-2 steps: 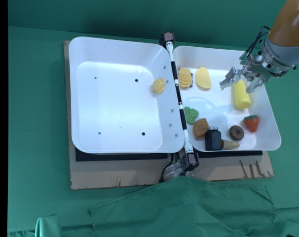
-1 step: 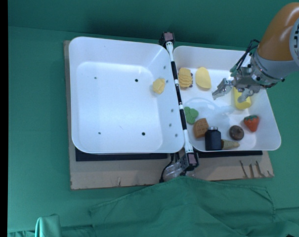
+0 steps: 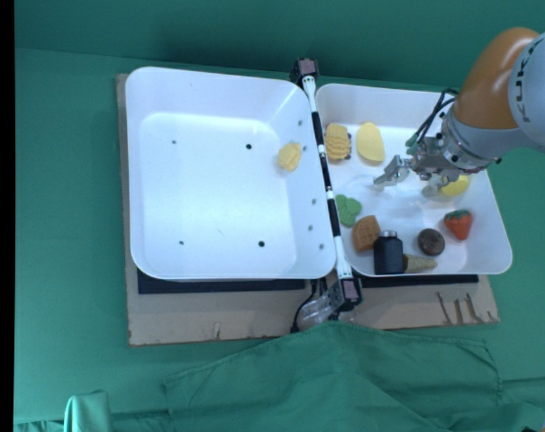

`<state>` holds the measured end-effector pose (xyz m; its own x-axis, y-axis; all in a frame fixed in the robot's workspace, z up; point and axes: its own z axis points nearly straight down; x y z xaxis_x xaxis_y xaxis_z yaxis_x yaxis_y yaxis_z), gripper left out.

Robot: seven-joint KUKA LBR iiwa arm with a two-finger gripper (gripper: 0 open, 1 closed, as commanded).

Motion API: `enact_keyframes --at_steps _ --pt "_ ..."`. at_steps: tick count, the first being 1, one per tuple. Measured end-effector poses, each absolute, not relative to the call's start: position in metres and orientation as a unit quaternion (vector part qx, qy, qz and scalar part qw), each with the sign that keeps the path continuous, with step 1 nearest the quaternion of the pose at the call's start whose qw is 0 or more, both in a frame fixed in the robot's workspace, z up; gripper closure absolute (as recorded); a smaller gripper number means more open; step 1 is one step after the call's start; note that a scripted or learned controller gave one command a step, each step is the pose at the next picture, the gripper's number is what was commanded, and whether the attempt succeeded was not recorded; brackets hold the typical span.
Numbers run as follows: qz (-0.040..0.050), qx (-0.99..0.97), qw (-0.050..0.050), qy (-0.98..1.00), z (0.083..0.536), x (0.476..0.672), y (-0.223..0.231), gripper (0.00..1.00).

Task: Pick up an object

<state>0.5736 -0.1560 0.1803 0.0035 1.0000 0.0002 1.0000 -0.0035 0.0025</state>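
My gripper (image 3: pixel 409 180) hangs over the middle of the right bin (image 3: pixel 494 257), open, with only bare white floor between its fingers. A yellow fruit (image 3: pixel 456 186) lies just to its right, partly under the wrist. A yellow mango-shaped piece (image 3: pixel 370 141) and a ridged yellow-brown piece (image 3: pixel 338 140) lie beyond it to the left. Toward the front sit a red strawberry (image 3: pixel 458 223), a brown ball (image 3: pixel 431 241), a black bottle (image 3: pixel 388 252), an ice-cream cone (image 3: pixel 420 263), an orange waffle piece (image 3: pixel 366 233) and a green leaf piece (image 3: pixel 348 210).
The left bin (image 3: pixel 164 88) holds one small yellow piece (image 3: pixel 290 157) near its right wall. A white divider rail (image 3: pixel 324 174) runs between the bins. Green cloth (image 3: pixel 344 376) covers the bench in front. The arm (image 3: pixel 506 70) enters from the upper right.
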Motion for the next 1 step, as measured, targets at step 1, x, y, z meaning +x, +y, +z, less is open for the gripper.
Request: enact_keyframes --at_steps 1 --pt "0.0026 0.710 0.007 0.704 0.1928 0.5764 -0.1595 1.00"
